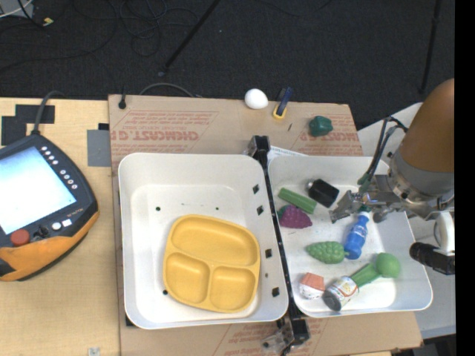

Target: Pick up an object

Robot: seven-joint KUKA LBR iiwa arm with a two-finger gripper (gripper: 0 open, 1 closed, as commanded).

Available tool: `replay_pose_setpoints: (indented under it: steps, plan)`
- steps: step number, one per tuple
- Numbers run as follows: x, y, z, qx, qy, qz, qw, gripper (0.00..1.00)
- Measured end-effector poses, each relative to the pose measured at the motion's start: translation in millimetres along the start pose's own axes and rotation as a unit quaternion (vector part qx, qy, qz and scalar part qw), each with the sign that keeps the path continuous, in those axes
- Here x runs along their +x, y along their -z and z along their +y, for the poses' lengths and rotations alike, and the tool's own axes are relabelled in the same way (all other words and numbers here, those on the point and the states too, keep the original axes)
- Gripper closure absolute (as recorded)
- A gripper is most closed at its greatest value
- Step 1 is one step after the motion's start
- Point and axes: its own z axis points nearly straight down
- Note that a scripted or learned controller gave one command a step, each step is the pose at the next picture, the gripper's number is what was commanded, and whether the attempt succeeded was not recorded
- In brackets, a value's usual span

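Nearest the camera, at the front rim of the right bin (415, 302), a small can (341, 293) and a red-and-white block (312, 283) are seen, both below and a little left of the tool (361, 205). A green club-shaped toy (375, 269) lies just below the tool, a knobbly green piece (326, 252) below-left, and the blue bottle (357, 236) directly under it, its cap touching or almost touching the metal parts. The blue bottle is judged the likeliest target of the pick. To the tool's left a black block (323, 192), a green cylinder (297, 199) and a purple grape bunch (295, 216) are found; far to its left the other bin carries a yellow divided tray (211, 262). How wide the tool stands cannot be told, since its tips are lost against the bottle and the linkage, and nothing is seen held in it. A miss is easily imagined: the bottle is round and lies tilted, so it could roll or be pushed aside under a descending tool, and the knobbly green piece beside it could be caught or block one side. The arm (427, 143) is brought in from the right, its broad orange-brown body hanging over the bin's far right corner, with the wrist bent down and leftward so that the tool sits low over the bin's middle.
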Motion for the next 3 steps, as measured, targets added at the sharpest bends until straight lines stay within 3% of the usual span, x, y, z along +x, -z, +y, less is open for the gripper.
replay_pose_setpoints:
  steps: [1,2,3]
  plan:
    - [-1,10,0,0.001,-0.001,0.000,1.0000,1.00]
    - [-68,-9,10,-0.001,-0.002,-0.002,1.0000,1.00]
    - [0,16,13,-0.001,0.002,0.000,1.0000,1.00]
